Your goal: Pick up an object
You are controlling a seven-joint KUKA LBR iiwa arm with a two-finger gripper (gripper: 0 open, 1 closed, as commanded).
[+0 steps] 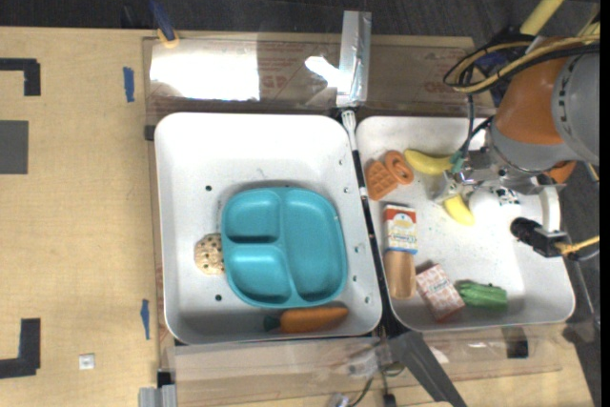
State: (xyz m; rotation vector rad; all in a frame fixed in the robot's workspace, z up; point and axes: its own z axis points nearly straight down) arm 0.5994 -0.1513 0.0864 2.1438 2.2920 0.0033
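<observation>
In the right bin (534, 295) lie an orange waffle (388, 174), a yellow banana (426, 162), a small yellow piece (459, 209), a white and orange carton (401, 230), a tan bread stick (400, 274), a pink box (439, 290) and a green vegetable (481, 295). My gripper (460, 179) hangs over the bin's upper middle, between the banana's right end and the small yellow piece, just above the piece. I see nothing held in it.
The left bin (181, 205) holds a teal divided plate (283, 244), a cookie (208, 254) at the plate's left edge and a carrot (311, 319) along the front wall. Yellow and black cables (491, 62) loop behind the arm (543, 114).
</observation>
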